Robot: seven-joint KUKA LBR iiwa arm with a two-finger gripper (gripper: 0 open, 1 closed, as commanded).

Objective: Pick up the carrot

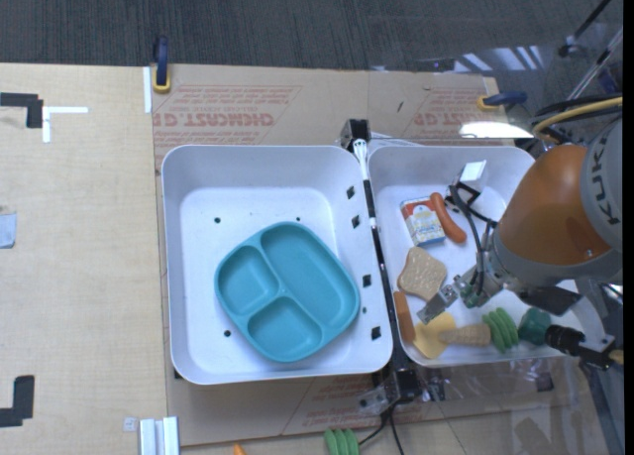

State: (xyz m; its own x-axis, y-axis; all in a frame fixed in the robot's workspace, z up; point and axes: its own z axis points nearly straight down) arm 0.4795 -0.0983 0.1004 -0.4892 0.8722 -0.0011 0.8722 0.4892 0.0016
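Gripper [443,302] sits low in the right bin, just above the tan bread slice and the pale yellow piece; cannot tell its state from this angle. Grey arm with orange band [550,207] covers the bin's right half.

Cardboard sheet [258,111] under both bins carries red print, reversed or upside down from here; roughly "GHGMCAST GR", not reliably readable. A second red print block sits at the upper right of the sheet, also illegible. White letters "KU" show on the arm's grey casing at the right edge.

Left shallow white bin [188,245]: holds 1 teal 3-compartment plastic plate [286,289], tilted, set toward the lower middle. Open floor along the top and left walls.

Right shallow white bin [396,170]: crowded. Open floor only along the top wall.
- Tan toast-shaped bread slice [424,273], mid-left.
- Pale yellow flat piece [441,334], lower left, touching the gripper area.
- Small white-and-blue packet with red top [425,222]; label too small to read.
- Orange carrot [403,315], thin, lying along the left wall of the right bin, just left of the bread slice, apart from the gripper.
- Red-orange sausage-like piece [448,219], right of the packet.
- Green ridged toy [500,328] and dark green round toy [533,324], lower right.
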